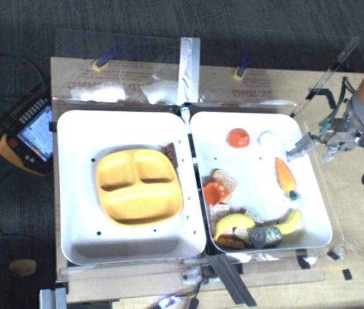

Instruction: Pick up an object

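The right bin [310, 192] holds a red tomato [238, 138], a pale round disc [268, 138], an orange carrot [285, 176], a red cup [214, 192], a beige piece [224, 180], two yellow bananas [234, 224] [289, 222] and a grey can [265, 236]. My gripper [314, 145] hangs at this bin's right rim, just above and to the right of the carrot, and nothing shows in it. In the left bin [78, 140] lies a yellow divided plate [140, 185] with a small brown item [169, 151] at its far right corner.
A metal divider post [189, 69] rises behind the seam between the bins. Two clamps [106, 58] [241, 71] sit on the back board. A handheld pendant [32, 134] and cables lie on the floor to the left. Bare bench runs along the right.
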`<state>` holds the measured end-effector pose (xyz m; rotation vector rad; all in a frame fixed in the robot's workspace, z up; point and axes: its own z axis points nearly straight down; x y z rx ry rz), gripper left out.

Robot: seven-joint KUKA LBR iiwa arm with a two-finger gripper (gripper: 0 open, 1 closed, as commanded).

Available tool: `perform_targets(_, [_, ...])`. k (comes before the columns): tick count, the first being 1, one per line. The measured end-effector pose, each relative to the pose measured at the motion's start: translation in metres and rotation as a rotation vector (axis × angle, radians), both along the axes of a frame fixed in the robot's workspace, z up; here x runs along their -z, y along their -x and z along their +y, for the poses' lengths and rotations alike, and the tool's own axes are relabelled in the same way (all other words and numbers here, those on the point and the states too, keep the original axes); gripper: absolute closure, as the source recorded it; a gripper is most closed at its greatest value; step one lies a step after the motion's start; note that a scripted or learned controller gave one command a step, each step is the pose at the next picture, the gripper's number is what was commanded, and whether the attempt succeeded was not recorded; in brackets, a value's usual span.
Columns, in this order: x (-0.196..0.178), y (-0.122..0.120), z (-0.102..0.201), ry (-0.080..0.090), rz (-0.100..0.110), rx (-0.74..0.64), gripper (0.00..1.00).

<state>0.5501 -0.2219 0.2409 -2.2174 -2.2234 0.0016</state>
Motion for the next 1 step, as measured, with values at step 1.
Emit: perform_targets(1, [0.0915, -0.0401, -0.0005, 0.001, 0.0, -0.163, 0.0])
